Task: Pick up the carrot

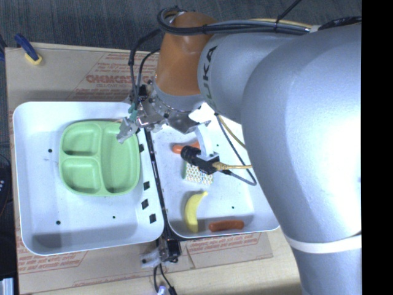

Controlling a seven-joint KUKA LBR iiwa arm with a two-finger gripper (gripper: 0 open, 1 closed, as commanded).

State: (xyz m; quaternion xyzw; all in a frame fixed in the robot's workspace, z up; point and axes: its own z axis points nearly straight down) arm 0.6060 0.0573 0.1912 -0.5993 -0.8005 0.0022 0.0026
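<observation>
Gripper hung over the green tray's right edge in the left bin. Carrot lay in the right bin, partly hidden.

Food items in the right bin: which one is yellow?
The banana, curved and yellow, lies near the front; the carrot and sausage are orange-red.

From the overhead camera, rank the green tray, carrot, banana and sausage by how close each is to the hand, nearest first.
The hand sits over the divider between the bins, at the tray's upper right corner.
1. Green tray, left bin, right under the hand.
2. Carrot, right bin, upper part.
3. Banana, right bin, lower part.
4. Sausage, right bin, by the bottom edge.
</observation>
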